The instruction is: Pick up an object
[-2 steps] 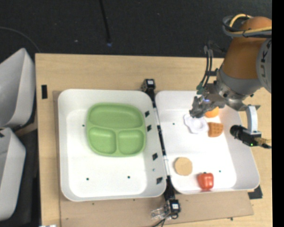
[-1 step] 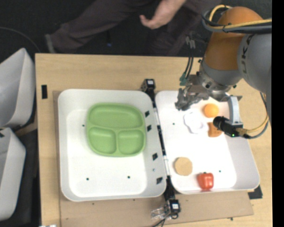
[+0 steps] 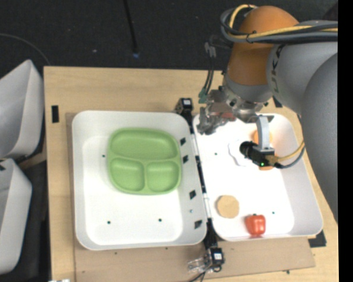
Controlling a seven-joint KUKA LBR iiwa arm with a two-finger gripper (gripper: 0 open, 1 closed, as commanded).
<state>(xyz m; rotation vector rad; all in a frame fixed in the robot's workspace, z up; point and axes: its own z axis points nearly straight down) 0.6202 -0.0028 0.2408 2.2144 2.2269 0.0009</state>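
Gripper (image 3: 210, 121) sits low in the right bin's (image 3: 291, 201) far corner, next to the neighbouring bin; its spread cannot be told. Candidates for the pick, a tan disc (image 3: 227, 207) and a red pepper (image 3: 256, 224), lie near each other at the near edge, well apart from the gripper. Recommend centring squarely above one before descending.

Matt green plastic plate (image 3: 144, 160) at 9 o'clock; smooth, faintly glossy white plastic bins (image 3: 91, 219); pale matt wooden bench (image 3: 117, 81); matt tan disc (image 3: 227, 206) and shiny red plastic pepper (image 3: 256, 224) at 5 o'clock.
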